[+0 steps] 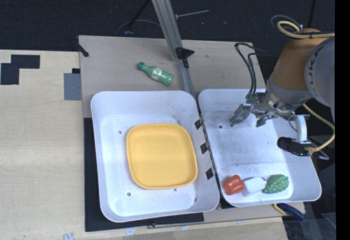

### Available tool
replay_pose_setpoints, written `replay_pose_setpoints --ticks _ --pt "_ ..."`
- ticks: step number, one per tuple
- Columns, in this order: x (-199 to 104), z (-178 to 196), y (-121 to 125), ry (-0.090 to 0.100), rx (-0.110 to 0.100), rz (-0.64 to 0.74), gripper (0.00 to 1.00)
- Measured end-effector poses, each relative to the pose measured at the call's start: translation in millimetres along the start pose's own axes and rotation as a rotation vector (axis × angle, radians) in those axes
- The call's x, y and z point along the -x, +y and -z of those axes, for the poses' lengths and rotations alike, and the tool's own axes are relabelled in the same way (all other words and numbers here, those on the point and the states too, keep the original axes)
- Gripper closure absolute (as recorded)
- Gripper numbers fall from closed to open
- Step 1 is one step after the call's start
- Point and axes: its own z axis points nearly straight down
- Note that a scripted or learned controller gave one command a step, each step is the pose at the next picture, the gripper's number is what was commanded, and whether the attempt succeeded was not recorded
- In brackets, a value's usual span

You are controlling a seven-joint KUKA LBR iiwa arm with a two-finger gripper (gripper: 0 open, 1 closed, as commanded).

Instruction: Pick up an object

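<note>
In the right bin [240, 146], three small objects lie along the near edge: a red pepper-like piece [234, 184], a white block [254, 185] and a green bumpy piece [275, 183]. My gripper [250, 117] hangs over the far part of that bin, fingers spread open with nothing between them, well apart from the three objects. The left bin [109, 124] holds a yellow square plate [161, 155].
A green bottle [156, 73] lies on the bench behind the left bin. A slanted aluminium post [169, 20] rises at the back between the bins. Black clips [203, 147] sit along the seam between bins. The arm's body and cables crowd the right side.
</note>
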Motion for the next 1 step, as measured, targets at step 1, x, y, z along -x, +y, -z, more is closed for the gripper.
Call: replay_pose_setpoints --ticks 1 --pt "1.7 12.7 0.7 -0.001 0.004 -0.002 1.0"
